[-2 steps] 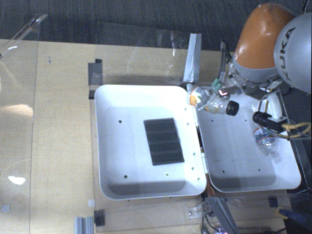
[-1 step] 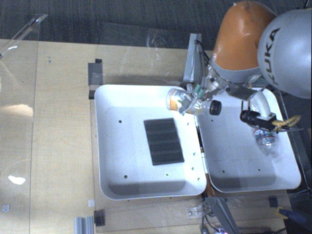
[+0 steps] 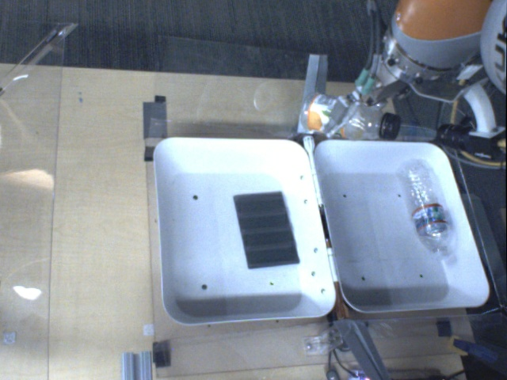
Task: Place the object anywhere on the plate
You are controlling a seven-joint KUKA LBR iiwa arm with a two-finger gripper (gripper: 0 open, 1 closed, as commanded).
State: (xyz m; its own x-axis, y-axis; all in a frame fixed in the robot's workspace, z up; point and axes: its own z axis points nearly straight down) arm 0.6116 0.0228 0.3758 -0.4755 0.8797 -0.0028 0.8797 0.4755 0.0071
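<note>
Two shallow white bins sit side by side on the table [image 3: 79, 212]; the left bin [image 3: 178, 172] carries a dark ribbed rectangular plate [image 3: 266, 229] lying flat near its middle, its long side running slightly aslant. The right bin [image 3: 356, 180] holds a clear plastic bottle [image 3: 425, 208], lying on its side toward the bin's right wall, with a coloured label band near its lower end; the bottle lies well apart from the plate, in the other bin. The arm [image 3: 436, 10], grey with an orange band, reaches in at the upper right; its gripper [image 3: 354, 109] hangs above the far edge of the right bin, near the seam between the bins, among reflective and orange-tinted clutter; whether it is apart or together cannot be told from this view; nothing is visibly clamped in it.
</note>
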